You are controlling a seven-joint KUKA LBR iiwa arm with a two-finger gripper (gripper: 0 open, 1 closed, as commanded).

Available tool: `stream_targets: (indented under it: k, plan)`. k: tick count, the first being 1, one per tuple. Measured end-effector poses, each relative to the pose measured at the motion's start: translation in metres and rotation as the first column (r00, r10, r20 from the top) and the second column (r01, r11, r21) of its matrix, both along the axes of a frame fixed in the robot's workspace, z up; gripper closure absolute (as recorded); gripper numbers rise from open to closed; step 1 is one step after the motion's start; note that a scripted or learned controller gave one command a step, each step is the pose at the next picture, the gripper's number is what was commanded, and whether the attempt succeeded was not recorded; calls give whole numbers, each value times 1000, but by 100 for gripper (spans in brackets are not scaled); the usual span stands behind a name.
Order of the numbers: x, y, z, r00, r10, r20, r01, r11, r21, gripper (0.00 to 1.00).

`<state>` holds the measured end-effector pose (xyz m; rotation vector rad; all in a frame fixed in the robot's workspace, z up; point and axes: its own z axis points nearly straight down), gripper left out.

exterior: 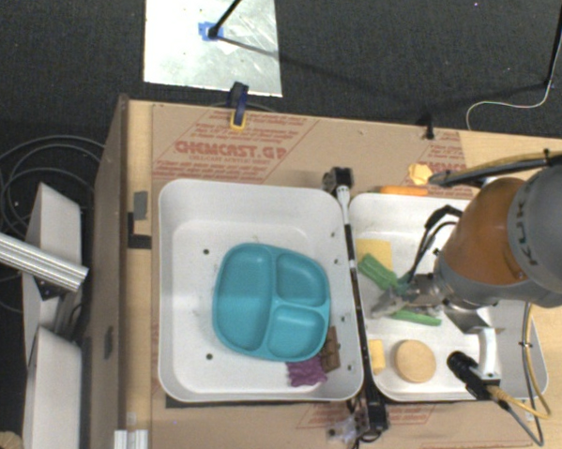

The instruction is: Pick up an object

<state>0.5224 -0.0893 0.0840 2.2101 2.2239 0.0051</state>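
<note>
My gripper [393,298] hangs low in the left half of the right bin [395,208], with the grey arm and its orange band reaching in from the right. A green piece [374,269] lies just up and left of the gripper's tip. A green stick [417,318] lies right below it, partly under the wrist. A pale yellow block [374,249] sits farther back. In front lie a round tan biscuit [414,360] and a small yellow piece [377,354]. Nothing shows held in the gripper.
The left bin [192,214] holds a teal divided plate [272,301], with a purple lump [303,372] and a brown piece [332,353] at its front right corner. An orange stick [402,190] lies at the right bin's back rim. The bins share a dividing wall [351,279].
</note>
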Motion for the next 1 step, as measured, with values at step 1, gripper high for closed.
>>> stream_targets:
  k: [1]
  plan:
    - [1,-2,12,1000,-3,2,3,1000,0,100]
